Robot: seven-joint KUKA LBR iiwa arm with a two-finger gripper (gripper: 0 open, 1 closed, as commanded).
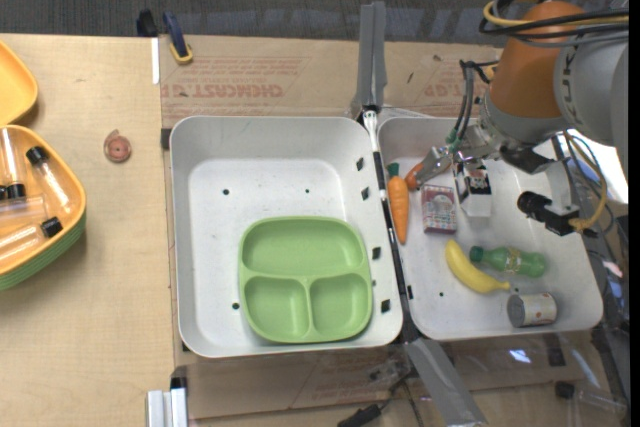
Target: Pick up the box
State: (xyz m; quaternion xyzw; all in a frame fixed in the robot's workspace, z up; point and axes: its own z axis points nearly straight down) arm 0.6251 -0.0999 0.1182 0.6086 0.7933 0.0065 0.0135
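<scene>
Box [439, 209]: a small, upright-lying carton with a pinkish-red printed face and pale edges, resting flat on the floor of the right bin [560, 310], toward that bin's left side and about midway between its far and near walls. Its print is too small to read.

Just left of the box lies an orange carrot [398, 203], running far to near along the bin's left wall, close beside the box but apart from it. Near of the box, a yellow banana [474, 271] curves across the floor, and to its right a clear green-tinted bottle [510, 261] lies on its side, touching or almost touching the banana. A short silver can [531, 308] lies in the near right corner.

Gripper [463, 177] hangs over the far part of the right bin, just far and right of the box, with the grey arm and its orange band [530, 65] coming in from the right. Whether it is spread or closed cannot be told from this slant; nothing can be seen clamped in it. A white-and-black part of the tool sits right beside the box's right edge.

Left bin [200, 215] holds a green divided plate [306, 277] with three compartments, in its near half. Farther left on the wooden bench [90, 335] sits a yellow tray [60, 185] with small vials.
</scene>
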